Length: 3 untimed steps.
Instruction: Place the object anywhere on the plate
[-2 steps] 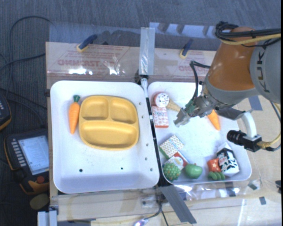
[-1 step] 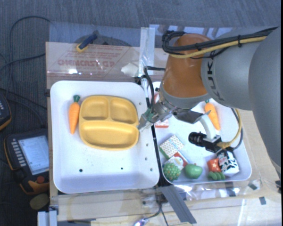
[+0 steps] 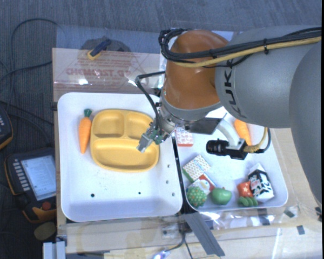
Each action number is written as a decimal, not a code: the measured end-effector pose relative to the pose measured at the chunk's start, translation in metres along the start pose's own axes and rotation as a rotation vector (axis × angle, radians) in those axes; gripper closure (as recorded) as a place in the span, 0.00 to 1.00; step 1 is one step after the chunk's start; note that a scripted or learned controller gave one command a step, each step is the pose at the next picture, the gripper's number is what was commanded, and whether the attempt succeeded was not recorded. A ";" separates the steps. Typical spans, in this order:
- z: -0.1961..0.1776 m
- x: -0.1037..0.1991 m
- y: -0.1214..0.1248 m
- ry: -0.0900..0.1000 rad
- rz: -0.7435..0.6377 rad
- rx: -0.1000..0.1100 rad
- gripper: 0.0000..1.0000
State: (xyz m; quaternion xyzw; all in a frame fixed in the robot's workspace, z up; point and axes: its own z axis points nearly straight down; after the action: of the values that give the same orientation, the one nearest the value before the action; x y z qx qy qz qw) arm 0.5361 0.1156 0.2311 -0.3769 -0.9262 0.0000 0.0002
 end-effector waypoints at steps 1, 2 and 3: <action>-0.103 -0.019 -0.025 -0.003 0.156 0.000 1.00; -0.035 -0.007 -0.006 0.000 -0.125 0.001 1.00; -0.034 -0.017 -0.003 -0.001 -0.438 -0.001 1.00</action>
State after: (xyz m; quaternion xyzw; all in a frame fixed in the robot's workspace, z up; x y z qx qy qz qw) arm 0.5462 0.1015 0.2649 -0.1669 -0.9860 -0.0003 -0.0003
